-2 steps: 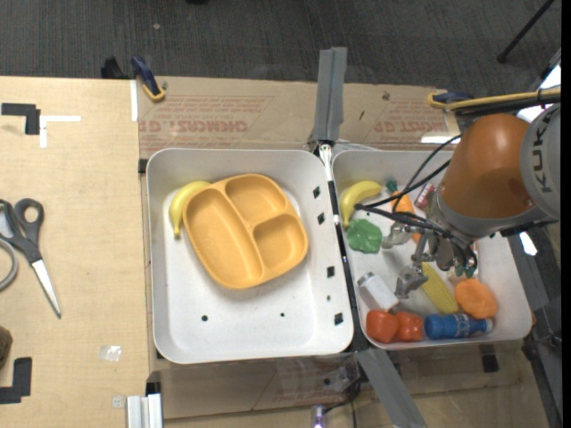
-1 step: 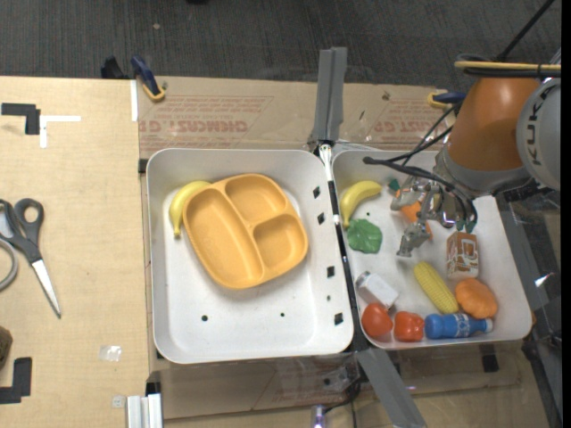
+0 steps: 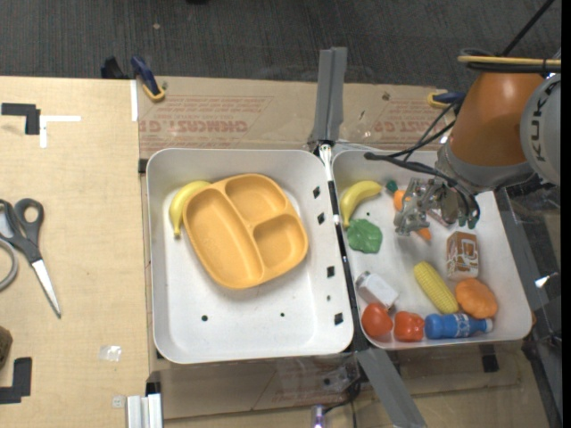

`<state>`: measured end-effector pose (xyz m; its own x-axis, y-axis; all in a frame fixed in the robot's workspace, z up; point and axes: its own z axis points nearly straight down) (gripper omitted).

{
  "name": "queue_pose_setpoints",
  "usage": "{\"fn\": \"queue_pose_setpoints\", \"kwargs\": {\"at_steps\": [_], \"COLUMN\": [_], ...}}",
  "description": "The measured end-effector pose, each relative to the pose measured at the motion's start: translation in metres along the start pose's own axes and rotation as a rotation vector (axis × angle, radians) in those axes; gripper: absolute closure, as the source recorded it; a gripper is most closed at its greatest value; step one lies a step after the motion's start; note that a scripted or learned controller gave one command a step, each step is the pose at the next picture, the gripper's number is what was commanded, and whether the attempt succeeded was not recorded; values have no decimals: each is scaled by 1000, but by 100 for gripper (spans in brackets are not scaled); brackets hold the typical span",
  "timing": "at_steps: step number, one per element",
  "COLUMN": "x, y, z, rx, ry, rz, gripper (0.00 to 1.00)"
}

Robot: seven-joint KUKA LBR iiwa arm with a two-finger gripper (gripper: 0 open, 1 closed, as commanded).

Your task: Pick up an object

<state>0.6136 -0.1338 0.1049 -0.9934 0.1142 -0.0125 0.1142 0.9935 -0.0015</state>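
1. Gripper (image 3: 417,214) sits low in the right bin (image 3: 513,266), upper middle, over a small orange piece (image 3: 423,233) by the carton (image 3: 462,255).
2. Finger state: I can't tell, the wrist clutter hides the tips.
3. Nothing is visibly held, so I judge the pick not done.
4. Candidates all lie in the bin: banana (image 3: 357,197), green piece (image 3: 364,235), corn (image 3: 434,286), bottle (image 3: 457,325).
5. Left: close on one item, lift clear.

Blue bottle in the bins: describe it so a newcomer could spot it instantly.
Look in the right bin, the one crowded with toy food. Along its near edge lies the blue bottle on its side, beside a red tomato and below an orange. It is the sole blue item.
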Motion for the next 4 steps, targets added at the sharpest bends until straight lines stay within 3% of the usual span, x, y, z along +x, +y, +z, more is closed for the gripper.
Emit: {"fn": "queue_pose_setpoints", "kwargs": {"at_steps": [1, 2, 3, 4], "x": [-41, -28, 100, 39], "y": [13, 81, 76, 7], "z": [10, -89, -88, -1], "rx": [0, -1, 0, 0], "ry": [4, 6, 11, 10], "rz": [198, 177, 195, 251], "gripper": [100, 100, 100, 100]}}
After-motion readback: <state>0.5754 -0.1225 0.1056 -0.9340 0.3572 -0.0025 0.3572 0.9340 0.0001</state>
